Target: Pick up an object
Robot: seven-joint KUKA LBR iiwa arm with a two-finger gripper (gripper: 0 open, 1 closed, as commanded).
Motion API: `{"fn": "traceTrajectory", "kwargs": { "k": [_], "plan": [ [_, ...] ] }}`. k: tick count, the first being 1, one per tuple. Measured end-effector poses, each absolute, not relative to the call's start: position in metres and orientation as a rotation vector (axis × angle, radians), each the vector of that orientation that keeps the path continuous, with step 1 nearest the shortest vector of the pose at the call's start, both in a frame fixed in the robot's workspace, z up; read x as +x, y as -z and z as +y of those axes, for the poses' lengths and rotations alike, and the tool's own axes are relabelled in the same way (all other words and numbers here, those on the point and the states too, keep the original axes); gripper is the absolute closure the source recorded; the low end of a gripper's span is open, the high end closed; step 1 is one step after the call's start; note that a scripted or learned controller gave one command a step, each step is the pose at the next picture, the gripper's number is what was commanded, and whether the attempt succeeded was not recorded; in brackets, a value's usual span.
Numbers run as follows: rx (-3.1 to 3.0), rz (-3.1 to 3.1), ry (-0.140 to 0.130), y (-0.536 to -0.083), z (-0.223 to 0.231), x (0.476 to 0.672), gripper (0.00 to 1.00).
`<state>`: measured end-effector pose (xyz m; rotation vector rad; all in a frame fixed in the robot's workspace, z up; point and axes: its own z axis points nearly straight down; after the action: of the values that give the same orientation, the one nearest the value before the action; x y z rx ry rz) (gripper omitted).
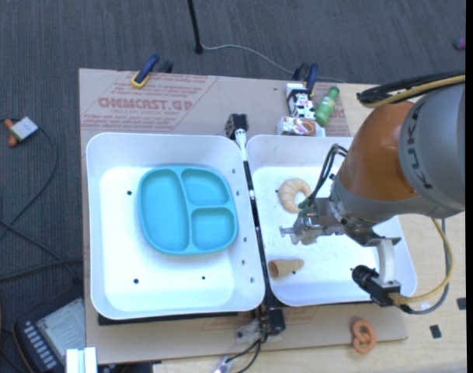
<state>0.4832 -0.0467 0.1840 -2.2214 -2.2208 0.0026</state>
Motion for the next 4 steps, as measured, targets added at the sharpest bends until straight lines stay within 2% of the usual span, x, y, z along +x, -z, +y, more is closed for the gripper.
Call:
{"fn": "traceTrajectory", "kwargs": {
  "k": [2, 3, 4],
  "plan": [
    [-2.220, -2.221, -0.001, -0.184, -0.037, 0.523, 1.00],
    [-2.221, -2.220, -0.003, -0.184, -0.029, 0.483, 1.00],
    [-2.222, -2.220, -0.003, -0.184, -0.046, 0.483, 1.00]
  ]
}}
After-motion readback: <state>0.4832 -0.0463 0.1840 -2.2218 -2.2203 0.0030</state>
